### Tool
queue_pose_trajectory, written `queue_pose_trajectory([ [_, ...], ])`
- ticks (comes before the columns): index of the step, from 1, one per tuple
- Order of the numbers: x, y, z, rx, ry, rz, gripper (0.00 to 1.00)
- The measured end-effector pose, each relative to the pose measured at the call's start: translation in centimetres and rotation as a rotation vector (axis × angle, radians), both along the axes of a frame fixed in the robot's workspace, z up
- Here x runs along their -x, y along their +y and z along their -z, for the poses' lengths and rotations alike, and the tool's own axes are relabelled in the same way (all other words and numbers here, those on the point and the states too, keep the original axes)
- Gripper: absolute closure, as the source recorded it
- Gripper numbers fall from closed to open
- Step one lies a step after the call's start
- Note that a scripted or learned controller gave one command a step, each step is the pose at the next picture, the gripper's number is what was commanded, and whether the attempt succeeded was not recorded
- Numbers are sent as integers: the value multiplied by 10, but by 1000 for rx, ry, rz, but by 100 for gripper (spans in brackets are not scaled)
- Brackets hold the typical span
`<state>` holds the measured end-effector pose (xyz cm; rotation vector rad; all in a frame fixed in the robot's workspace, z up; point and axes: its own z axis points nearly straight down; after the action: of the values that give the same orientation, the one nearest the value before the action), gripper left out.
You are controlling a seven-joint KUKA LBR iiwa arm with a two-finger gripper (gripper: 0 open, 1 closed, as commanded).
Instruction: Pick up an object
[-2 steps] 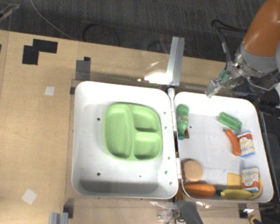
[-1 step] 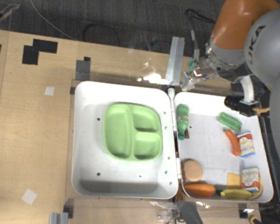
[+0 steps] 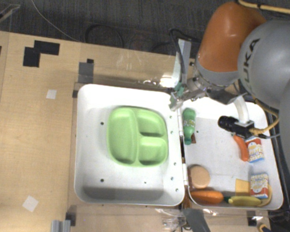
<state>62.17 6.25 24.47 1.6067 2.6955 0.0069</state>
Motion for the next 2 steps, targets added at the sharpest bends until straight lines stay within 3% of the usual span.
queue_pose_trajectory([
  [1,-22,-73,-39,5,-5,-272,100],
  [2,20,-122,3,6,-1,-556,100],
])
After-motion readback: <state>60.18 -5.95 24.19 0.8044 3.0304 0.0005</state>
